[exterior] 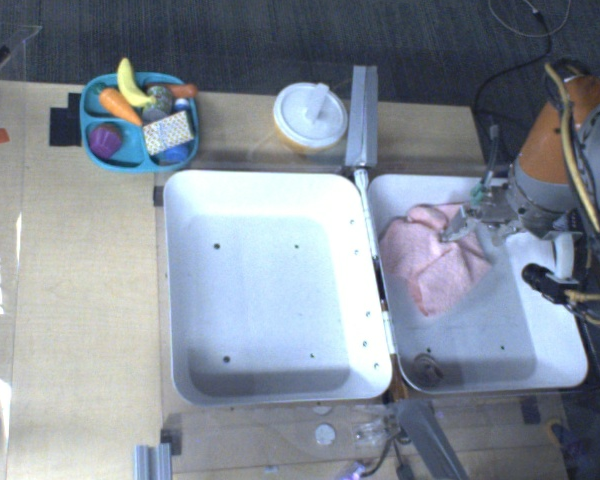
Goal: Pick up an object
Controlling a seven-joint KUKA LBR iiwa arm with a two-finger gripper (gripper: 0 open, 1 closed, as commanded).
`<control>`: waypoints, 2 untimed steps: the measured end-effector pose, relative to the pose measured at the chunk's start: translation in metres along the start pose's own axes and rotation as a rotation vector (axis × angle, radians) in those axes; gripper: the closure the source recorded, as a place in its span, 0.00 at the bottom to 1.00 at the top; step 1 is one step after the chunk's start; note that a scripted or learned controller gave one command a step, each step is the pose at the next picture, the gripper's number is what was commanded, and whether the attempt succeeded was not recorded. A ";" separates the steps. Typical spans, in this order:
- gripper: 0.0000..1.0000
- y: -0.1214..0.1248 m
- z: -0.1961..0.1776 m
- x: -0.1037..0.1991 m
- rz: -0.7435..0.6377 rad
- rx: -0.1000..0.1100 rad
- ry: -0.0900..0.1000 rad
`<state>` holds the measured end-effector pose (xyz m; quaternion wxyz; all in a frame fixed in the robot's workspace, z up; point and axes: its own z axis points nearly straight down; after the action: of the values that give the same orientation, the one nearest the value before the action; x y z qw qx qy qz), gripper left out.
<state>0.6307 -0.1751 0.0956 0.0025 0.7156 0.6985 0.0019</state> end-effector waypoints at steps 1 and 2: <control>0.00 0.020 0.009 -0.011 0.152 0.000 -0.001; 0.00 -0.011 0.007 0.013 0.001 -0.003 0.000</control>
<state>0.6202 -0.1615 0.0881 0.0036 0.7158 0.6983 0.0027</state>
